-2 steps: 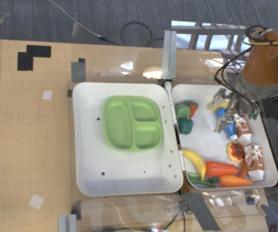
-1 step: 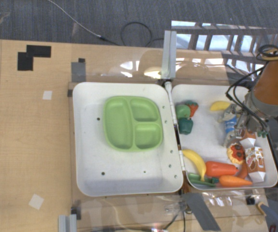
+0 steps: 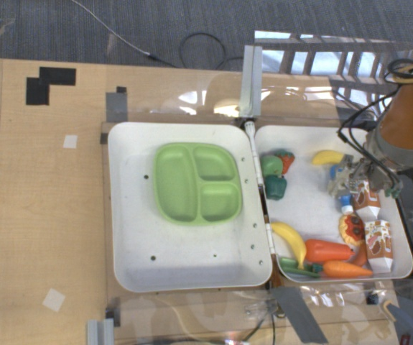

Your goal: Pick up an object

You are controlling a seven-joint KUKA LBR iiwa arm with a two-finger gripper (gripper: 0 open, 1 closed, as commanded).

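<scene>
My gripper (image 3: 345, 180) hangs low over the right side of the right bin (image 3: 303, 192), below the arm's orange band (image 3: 409, 117). Just beyond it lies a small yellow banana (image 3: 327, 157). A white and red carton (image 3: 368, 200) sits right beside it, with a small blue piece (image 3: 346, 208) and a pizza slice (image 3: 350, 230) just in front of it. Whether anything is between the fingers is hidden by the wrist.
The right bin also holds a green pepper (image 3: 275, 187), a green and red toy (image 3: 276, 163), a larger banana (image 3: 291, 241), two carrots (image 3: 329, 251) and a second carton (image 3: 380, 245). The left bin (image 3: 131, 214) bears a green divided plate (image 3: 197, 182).
</scene>
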